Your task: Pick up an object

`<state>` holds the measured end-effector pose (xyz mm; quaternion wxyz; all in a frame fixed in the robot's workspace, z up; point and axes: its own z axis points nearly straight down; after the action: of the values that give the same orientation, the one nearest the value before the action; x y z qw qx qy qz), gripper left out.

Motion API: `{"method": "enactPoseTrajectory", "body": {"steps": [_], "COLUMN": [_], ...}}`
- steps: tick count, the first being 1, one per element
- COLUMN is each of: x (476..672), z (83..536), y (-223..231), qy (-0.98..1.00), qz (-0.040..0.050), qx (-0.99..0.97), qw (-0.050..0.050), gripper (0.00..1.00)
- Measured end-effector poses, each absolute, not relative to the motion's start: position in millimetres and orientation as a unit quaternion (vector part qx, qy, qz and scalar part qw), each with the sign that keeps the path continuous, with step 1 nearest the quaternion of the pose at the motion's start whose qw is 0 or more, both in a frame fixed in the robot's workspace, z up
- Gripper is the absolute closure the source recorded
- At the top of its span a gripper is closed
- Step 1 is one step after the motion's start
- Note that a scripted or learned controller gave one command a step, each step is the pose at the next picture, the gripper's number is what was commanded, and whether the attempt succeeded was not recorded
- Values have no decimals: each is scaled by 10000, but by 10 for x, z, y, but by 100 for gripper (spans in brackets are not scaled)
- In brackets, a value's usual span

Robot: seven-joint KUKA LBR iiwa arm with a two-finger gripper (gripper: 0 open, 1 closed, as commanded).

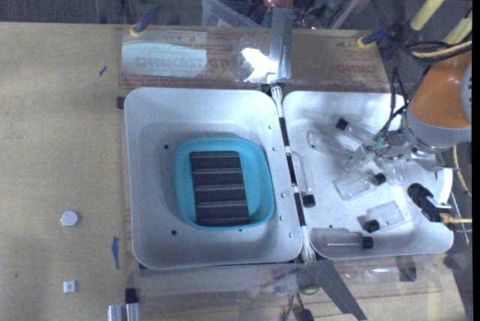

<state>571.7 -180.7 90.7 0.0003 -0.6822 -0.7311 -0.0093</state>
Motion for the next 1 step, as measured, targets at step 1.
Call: {"method": "enactPoseTrajectory", "body": {"steps": [1], "x": [5711], "z": [1001], "y": [-1852], "qy": [-7305], "qz": [-58], "qx": [-6829], "qw": [-39], "gripper": [100]}}
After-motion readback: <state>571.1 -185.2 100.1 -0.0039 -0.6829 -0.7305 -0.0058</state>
